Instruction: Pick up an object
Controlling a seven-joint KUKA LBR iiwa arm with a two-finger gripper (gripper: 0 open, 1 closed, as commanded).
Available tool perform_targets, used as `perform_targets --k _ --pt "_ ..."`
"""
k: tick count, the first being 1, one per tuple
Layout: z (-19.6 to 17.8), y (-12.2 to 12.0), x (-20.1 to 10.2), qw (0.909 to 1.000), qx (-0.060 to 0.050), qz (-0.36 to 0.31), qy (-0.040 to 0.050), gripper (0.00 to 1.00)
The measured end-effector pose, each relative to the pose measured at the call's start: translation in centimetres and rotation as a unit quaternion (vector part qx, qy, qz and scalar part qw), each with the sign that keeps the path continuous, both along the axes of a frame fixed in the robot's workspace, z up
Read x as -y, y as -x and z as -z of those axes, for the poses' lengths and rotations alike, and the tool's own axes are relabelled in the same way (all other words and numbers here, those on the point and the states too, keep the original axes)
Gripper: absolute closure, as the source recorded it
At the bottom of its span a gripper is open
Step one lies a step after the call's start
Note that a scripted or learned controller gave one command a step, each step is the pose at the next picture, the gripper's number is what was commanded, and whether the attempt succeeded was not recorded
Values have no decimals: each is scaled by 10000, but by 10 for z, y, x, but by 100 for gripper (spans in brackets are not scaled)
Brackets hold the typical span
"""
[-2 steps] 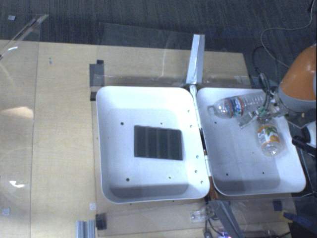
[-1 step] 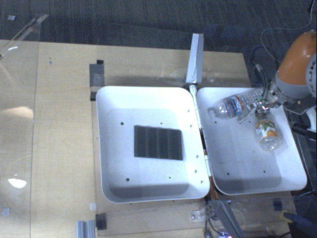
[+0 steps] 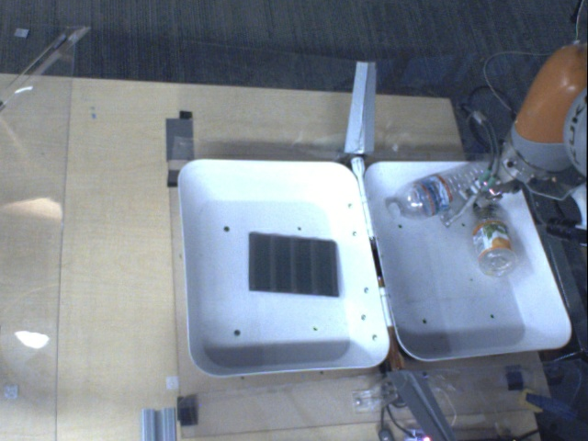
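I look down at a slant on a pale wooden bench [image 3: 110,246] that carries two shallow white bins side by side. The left bin [image 3: 211,209] holds a dark, ribbed, rectangular pad [image 3: 294,265] lying flat near its middle. The right bin [image 3: 441,329] sits tight against it, and a grey metal strip [image 3: 360,108] stands up from the bench just behind the seam where the two meet. My arm [image 3: 549,108] reaches in from the right, its orange band rounded and bright above the grey wrist, and it hangs over the far right corner of the right bin. Two bottles lie on their sides in the far half of that bin. The clear bottle [image 3: 430,196], with a blue label, lies across the bin with its cap end pointing left. The juice bottle [image 3: 493,244], smaller, with an orange and green label, lies just to its right and nearer to me. The gripper [image 3: 485,189] is at the right end of the clear bottle, above the juice bottle; glare and clear plastic blur it, and I cannot tell its state or whether it has hold of either bottle.
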State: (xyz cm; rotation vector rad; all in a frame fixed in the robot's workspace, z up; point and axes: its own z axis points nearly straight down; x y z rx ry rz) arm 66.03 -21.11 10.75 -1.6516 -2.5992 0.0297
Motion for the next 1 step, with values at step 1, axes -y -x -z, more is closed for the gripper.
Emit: perform_targets --k 1 --pt "0 1 3 9995 -6 -313 -10 0"
